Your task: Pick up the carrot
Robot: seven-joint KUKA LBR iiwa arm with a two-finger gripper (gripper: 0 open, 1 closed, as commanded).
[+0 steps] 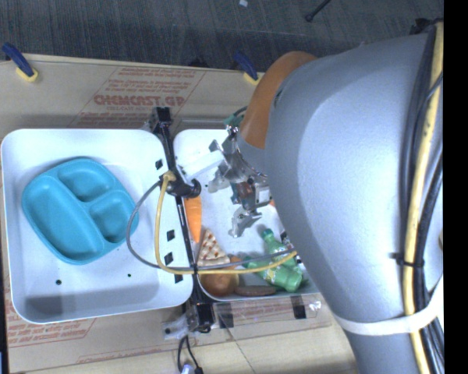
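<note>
Carrot lies along the right bin's left wall, just beside the waffle piece. Gripper hovers right of the carrot (jaws' state: cannot tell).

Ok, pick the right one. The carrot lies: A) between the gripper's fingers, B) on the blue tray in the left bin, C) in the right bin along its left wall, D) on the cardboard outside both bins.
C: the carrot lies in the right bin beside its left wall, apart from the blue tray in the left bin, and the gripper sits to its right.
</note>
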